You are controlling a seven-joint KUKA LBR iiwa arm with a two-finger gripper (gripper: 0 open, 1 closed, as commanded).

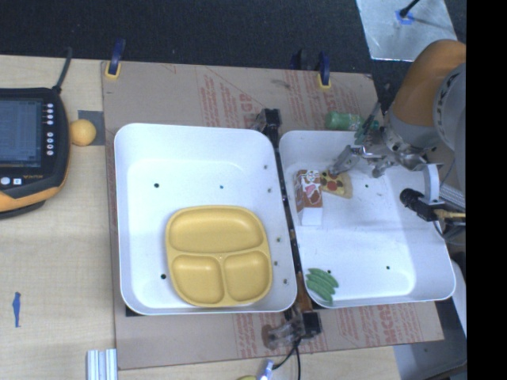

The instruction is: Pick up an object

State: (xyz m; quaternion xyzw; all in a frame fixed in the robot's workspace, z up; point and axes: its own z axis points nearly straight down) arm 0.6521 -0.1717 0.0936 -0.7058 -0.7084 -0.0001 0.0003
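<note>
Cardboard sheet (238,93) underlies both white bins (198,145) on wooden bench (47,267).

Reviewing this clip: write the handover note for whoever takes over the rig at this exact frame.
Tool: low over the right bin's far end, beside the small red-and-yellow piece; nothing visibly between its fingers, and I cannot tell its state.
Right bin: brown-and-white packet by the left wall, green item at the near left corner.
Left bin: yellow divided tray.
Done: no pick visible.
Left: grasp an object and lift it.
</note>
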